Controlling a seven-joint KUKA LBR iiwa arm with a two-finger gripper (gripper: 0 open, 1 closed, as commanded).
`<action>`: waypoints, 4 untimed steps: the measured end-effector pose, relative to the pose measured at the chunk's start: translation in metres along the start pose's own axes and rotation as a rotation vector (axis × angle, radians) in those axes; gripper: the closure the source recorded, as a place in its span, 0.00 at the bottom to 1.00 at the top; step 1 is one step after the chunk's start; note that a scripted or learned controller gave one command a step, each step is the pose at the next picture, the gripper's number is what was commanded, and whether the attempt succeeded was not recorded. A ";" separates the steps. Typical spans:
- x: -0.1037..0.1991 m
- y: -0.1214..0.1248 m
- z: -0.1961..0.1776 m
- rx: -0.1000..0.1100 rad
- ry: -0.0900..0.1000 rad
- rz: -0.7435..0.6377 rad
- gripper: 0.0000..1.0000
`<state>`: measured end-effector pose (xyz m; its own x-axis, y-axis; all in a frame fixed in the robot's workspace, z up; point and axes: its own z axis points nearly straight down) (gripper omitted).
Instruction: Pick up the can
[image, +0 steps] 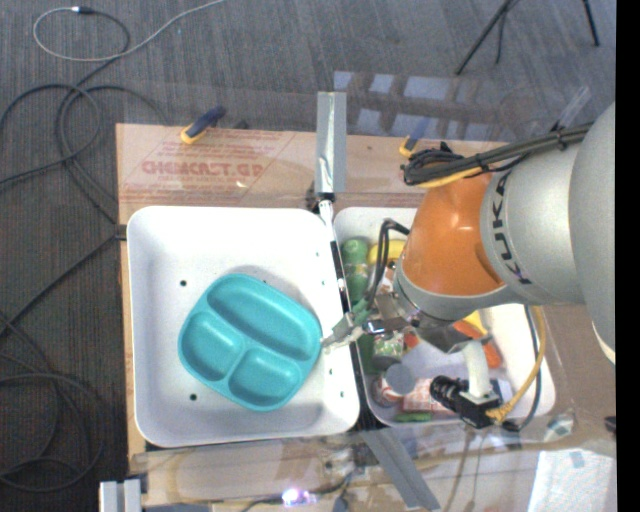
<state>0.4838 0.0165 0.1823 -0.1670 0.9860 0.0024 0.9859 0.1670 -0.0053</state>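
Can (402, 383) – right bin (527, 345) (1 of 2) – just beside arm (455, 250).

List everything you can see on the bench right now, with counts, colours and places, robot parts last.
White bins: 2, side by side; left bin, right bin.
Divided plate: 1, teal, in the left bin.
Green object: 1, upper left of the right bin, partly hidden.
Can: 1, apparently lying on its side, grey end showing, low in the right bin.
Clamps: 2, blue and yellow, on the board behind the bins.
Arm: 1, grey with orange band, over the right bin.
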 end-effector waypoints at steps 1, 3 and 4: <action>0.030 0.087 0.000 0.000 -0.005 0.334 0.00; 0.042 0.122 0.028 -0.067 -0.018 0.572 0.00; 0.044 0.111 0.030 -0.061 -0.020 0.576 0.00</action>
<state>0.5852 0.0788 0.1519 0.3971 0.9178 -0.0031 0.9163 -0.3963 0.0573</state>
